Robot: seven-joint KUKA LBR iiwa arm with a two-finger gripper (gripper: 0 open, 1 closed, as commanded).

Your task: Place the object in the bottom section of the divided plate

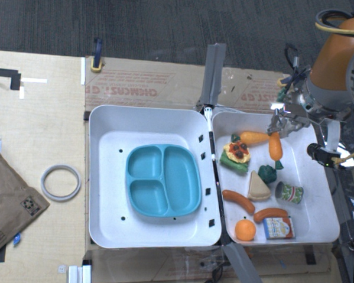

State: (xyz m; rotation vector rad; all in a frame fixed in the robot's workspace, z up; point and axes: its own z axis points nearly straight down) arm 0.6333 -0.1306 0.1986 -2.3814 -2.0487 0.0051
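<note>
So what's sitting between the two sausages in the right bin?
Nothing; bare white bin floor separates the left sausage from the right one, in the camera view.

The plate (pixel 163 181) looks like smooth turquoise plastic with a soft sheen. Both bins (pixel 105 164) are smooth white plastic, slightly glossy. The bench (pixel 36 119) has a pale wood-grain finish, matt. A brown cardboard sheet (pixel 150 83) under the bins is dull and printed. The tape ring (pixel 60 181) looks matt grey. The arm's (pixel 339 46) orange band shines glossy.

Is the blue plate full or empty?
Empty. The blue plate shows only bare blue in all its sections; the toy food lies in the right bin.
</note>
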